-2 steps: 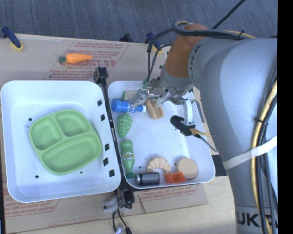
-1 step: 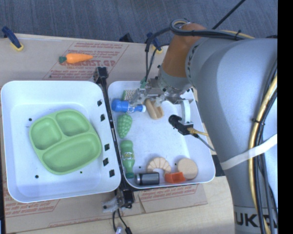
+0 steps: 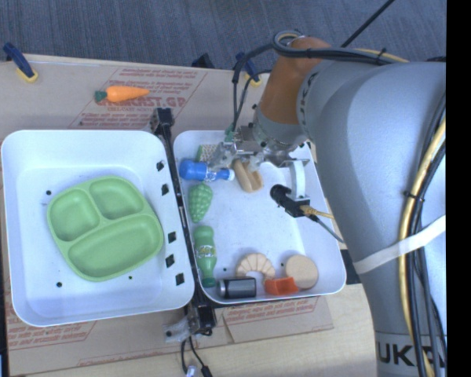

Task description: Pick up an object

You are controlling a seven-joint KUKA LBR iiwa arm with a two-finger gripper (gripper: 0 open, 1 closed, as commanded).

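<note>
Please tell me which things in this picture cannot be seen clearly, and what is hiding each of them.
- Tool: small and crowded in the camera view; whether it grips anything cannot be told.
- Right bin: its right side is covered by the grey arm.
- Tan object: upper end hidden under the tool.
- Dark cylinder: too small to identify.
- Green bottle: label too blurred to read.

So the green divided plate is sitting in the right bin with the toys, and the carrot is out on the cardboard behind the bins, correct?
Not quite. The camera view shows the green divided plate in the left bin, by itself; the toys are in the right bin. The rest holds: the carrot lies on the cardboard behind the bins.
</note>
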